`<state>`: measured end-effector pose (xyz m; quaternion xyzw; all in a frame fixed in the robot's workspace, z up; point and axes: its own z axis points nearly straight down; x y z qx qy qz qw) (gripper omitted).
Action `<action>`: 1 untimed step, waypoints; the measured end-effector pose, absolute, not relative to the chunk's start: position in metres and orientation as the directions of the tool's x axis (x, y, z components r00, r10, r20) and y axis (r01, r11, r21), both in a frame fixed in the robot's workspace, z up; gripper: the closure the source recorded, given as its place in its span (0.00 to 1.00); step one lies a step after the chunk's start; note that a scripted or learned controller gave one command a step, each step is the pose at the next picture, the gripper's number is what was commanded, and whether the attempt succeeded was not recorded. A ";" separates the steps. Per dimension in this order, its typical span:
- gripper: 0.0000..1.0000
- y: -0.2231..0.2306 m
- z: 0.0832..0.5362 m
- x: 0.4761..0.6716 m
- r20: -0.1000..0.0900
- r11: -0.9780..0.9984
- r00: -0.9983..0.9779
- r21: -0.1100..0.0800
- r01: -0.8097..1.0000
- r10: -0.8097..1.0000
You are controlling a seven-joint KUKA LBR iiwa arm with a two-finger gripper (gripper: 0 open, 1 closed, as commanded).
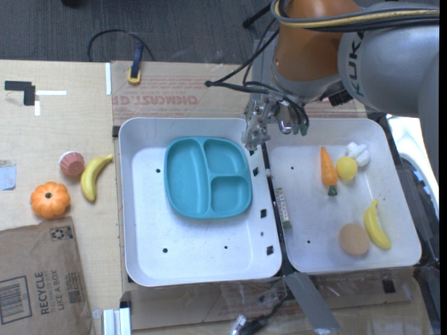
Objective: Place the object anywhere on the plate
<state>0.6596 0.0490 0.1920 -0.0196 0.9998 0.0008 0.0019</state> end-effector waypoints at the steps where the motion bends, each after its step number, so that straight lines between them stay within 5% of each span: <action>1: 1.00 0.049 0.203 0.661 -0.010 0.999 -0.999 0.004 -0.037 -0.037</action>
